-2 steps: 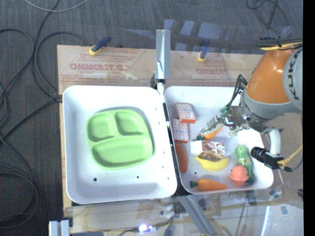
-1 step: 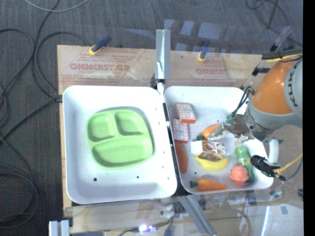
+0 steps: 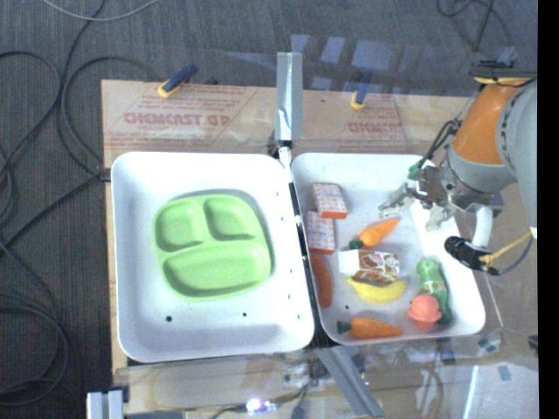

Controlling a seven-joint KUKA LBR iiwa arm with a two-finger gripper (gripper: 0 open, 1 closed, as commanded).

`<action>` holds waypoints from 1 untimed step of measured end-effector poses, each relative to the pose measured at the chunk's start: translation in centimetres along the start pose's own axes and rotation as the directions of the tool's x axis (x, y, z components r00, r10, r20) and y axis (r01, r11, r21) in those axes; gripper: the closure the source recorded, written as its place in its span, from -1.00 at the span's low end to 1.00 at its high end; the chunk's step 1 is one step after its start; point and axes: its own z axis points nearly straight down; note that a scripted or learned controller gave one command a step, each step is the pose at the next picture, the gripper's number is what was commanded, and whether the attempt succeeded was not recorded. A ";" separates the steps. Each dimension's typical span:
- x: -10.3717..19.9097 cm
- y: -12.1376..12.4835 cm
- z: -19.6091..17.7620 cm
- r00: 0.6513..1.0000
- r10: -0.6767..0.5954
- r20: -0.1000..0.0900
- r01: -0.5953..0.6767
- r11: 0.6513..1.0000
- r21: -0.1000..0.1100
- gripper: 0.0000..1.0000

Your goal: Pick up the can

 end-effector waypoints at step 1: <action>3.9 -1.1 3.6 1.000 0.004 0.005 -0.004 1.000 -0.017 -1.00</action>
